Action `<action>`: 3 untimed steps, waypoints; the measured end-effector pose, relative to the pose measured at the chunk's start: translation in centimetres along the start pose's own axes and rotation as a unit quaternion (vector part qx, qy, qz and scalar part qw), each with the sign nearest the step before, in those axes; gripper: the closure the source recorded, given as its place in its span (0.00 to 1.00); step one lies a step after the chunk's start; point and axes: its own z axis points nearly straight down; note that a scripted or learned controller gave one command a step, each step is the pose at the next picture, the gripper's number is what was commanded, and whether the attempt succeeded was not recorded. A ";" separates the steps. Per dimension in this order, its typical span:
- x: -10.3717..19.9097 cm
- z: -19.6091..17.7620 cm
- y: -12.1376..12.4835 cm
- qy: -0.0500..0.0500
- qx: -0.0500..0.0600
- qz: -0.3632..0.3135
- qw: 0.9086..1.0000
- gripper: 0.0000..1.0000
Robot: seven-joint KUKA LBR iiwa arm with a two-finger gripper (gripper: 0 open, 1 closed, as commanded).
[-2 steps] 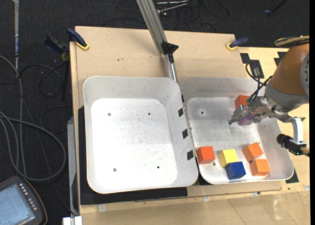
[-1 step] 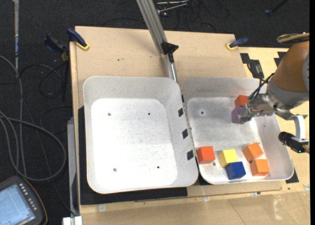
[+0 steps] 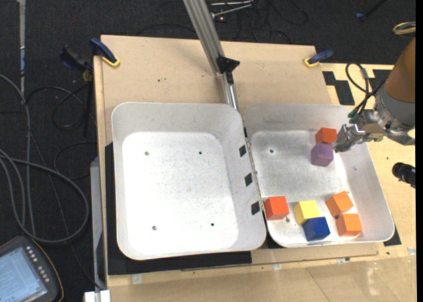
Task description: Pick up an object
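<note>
The right bin [image 3: 291,139] holds several small cubes. An orange cube [image 3: 325,136] and a purple cube [image 3: 322,154] lie near its far right side. My gripper [image 3: 344,140] comes in from the right and sits low, just right of these two cubes and close to the orange one. Nothing shows as lifted. Along the bin's front lie an orange cube [image 3: 276,207], a yellow cube [image 3: 306,211], a blue cube [image 3: 316,228] and two more orange cubes [image 3: 340,202] [image 3: 349,225].
The left bin [image 3: 132,122] sits beside the right one, its raised rim between them. A slanted metal pole [image 3: 201,20] crosses above the bench's far side. Clamps [image 3: 106,53] hold the board's far corners. Cables hang off the arm at the right.
</note>
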 end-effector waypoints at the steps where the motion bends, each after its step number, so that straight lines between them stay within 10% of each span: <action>1: 0.8 -6.0 0.5 0.000 -0.001 -0.001 1.000 1.00; 2: 0.8 -9.9 0.7 0.000 0.000 -0.001 1.000 1.00; 3: 7.1 -8.7 1.0 0.003 0.004 -0.003 1.000 1.00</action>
